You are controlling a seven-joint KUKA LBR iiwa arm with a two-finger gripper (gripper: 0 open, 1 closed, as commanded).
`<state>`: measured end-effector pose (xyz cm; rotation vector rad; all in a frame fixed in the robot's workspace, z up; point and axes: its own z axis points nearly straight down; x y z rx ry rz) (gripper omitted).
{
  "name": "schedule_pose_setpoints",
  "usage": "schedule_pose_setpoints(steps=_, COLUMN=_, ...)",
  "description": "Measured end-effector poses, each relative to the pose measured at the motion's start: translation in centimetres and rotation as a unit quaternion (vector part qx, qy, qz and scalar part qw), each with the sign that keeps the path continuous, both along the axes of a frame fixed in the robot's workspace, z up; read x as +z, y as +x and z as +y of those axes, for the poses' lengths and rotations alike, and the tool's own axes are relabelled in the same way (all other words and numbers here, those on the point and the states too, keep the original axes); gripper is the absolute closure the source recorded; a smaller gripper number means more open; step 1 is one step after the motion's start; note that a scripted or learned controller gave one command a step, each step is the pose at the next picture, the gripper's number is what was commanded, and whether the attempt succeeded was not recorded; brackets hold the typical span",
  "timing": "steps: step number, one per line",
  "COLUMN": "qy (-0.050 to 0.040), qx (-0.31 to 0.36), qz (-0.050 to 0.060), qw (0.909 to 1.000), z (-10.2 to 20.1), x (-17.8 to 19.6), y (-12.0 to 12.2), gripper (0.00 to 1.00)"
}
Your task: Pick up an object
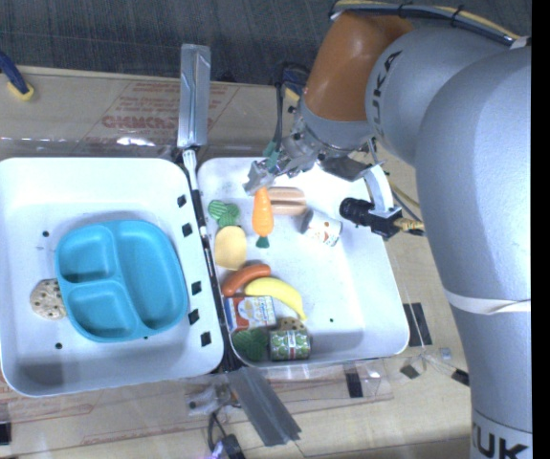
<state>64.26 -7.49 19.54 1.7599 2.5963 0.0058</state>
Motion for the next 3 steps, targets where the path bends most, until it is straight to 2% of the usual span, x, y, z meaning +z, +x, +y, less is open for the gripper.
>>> schedule_pose_setpoints(steps=1, qy=-0.0002, qx=-0.022, qz=0.004, qw=0.9997, z=3.3, x=-0.1, y=1.2, gripper=1.0)
schedule_pose_setpoints(steps=2, qy=-0.0016, qx=0.129, qz=0.003, qw=0.9917, z=-0.7, x=-0.4, y=1.5, gripper=1.0)
schedule_pose_setpoints(steps=3, qy=-0.0007, qx=0.239, qz=0.005, qw=0.971, z=-6.0, x=-3.4, y=-4.3, gripper=1.0)
